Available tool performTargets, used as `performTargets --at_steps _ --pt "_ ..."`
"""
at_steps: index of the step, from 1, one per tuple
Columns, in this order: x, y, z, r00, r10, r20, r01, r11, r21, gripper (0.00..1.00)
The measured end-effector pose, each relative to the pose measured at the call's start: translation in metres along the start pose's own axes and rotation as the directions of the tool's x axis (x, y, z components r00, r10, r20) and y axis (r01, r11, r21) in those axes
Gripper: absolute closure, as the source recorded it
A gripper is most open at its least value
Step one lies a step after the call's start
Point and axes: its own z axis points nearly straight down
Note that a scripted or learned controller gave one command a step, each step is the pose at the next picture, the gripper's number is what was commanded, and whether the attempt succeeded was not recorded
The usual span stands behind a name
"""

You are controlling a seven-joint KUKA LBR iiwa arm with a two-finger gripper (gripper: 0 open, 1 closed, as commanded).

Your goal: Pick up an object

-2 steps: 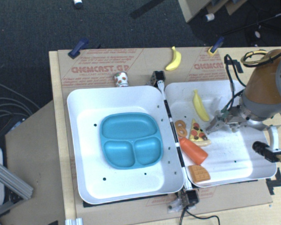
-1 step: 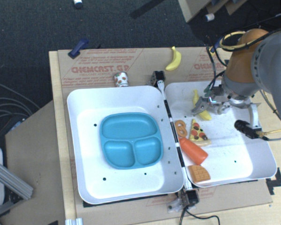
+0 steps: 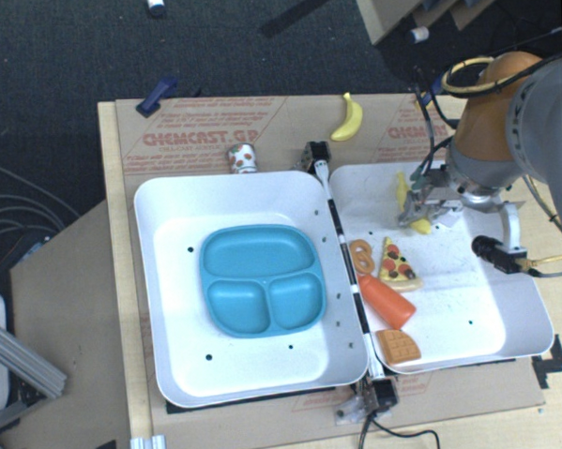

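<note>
Now, approach step, not yet a lift. Gripper (image 3: 417,212) sits low in the right bin (image 3: 512,333), toward that bin's 11 o'clock corner, with the grey arm (image 3: 530,131) coming in from 2 o'clock. A small yellow object (image 3: 403,186) lies right at the fingertips, on their 11 o'clock side. Touching or merely beside: cannot tell. Whether the fingers are spread or closed: cannot tell either, the metalwork there is too cluttered.

Judgement: the yellow object is the likely target. Next move calls for confirming it sits between the fingers, closing, then a straight rise clear of the bin wall.

Target's look: pale yellow, small, narrow, partly hidden by the gripper; shape uncertain.

Other candidates, all at the bin's 8 o'clock side along the divider: pretzel (image 3: 361,256), pizza slice (image 3: 398,265) just beside it, orange carrot (image 3: 388,300) below, waffle-like cracker (image 3: 397,346) at 7 o'clock.

Left bin (image 3: 167,206) holds a blue divided plate (image 3: 261,278). Toy banana (image 3: 348,120) on the bench, 12 o'clock.
</note>
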Motion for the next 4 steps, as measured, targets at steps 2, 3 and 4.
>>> performTargets --at_steps 2,3,4 --pt "0.117 -0.077 -0.115 1.0 0.002 -0.003 -0.002 1.0 0.006 1.0" --pt "0.164 -0.107 -0.141 1.0 0.002 -0.002 -0.002 1.0 0.006 1.0" --pt "0.181 -0.108 -0.164 1.0 0.002 -0.001 -0.002 1.0 0.002 1.0"
